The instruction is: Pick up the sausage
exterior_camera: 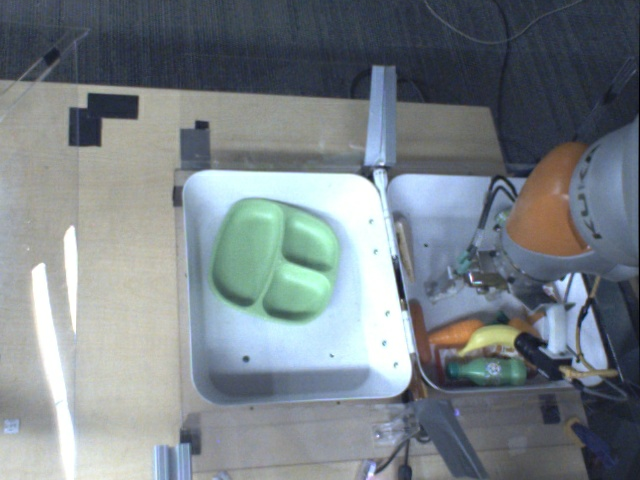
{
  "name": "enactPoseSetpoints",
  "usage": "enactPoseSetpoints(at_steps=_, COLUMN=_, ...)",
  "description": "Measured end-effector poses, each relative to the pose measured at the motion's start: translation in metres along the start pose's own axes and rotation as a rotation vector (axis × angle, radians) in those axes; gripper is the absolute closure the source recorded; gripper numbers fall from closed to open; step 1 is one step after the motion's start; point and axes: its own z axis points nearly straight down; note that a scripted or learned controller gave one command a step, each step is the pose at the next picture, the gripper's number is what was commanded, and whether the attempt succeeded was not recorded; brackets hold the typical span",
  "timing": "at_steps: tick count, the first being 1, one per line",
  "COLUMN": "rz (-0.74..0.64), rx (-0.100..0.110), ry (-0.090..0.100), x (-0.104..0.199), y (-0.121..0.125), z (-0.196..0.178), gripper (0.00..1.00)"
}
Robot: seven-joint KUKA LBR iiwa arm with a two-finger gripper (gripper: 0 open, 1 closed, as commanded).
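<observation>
The claw is seen low over the middle of the right bin, below the orange band of the arm, and whether it is open or closed cannot be told, as its tip is small and blurred. Just in front of it, along the bin's near wall, a carrot, a banana and a green bottle are crowded together, and what is taken for the sausage, a reddish-brown piece, is lodged against the left wall beside the carrot, apart from the claw. A green tray is held in the left bin.
</observation>
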Motion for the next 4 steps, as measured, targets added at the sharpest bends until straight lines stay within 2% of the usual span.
enactPoseSetpoints(at_steps=1, rz=-0.036, rx=0.0, ry=-0.001, x=-0.014, y=0.027, z=0.001, gripper=0.0)
enactPoseSetpoints(at_steps=2, rz=-0.045, rx=-0.006, ry=-0.004, x=-0.004, y=-0.02, z=0.0, gripper=0.0)
enactPoseSetpoints(at_steps=3, rz=-0.044, rx=-0.007, ry=-0.003, x=-0.004, y=-0.018, z=-0.009, gripper=1.0)
enactPoseSetpoints(at_steps=4, rz=-0.044, rx=-0.007, ry=-0.003, x=-0.004, y=-0.018, z=-0.009, gripper=0.0)
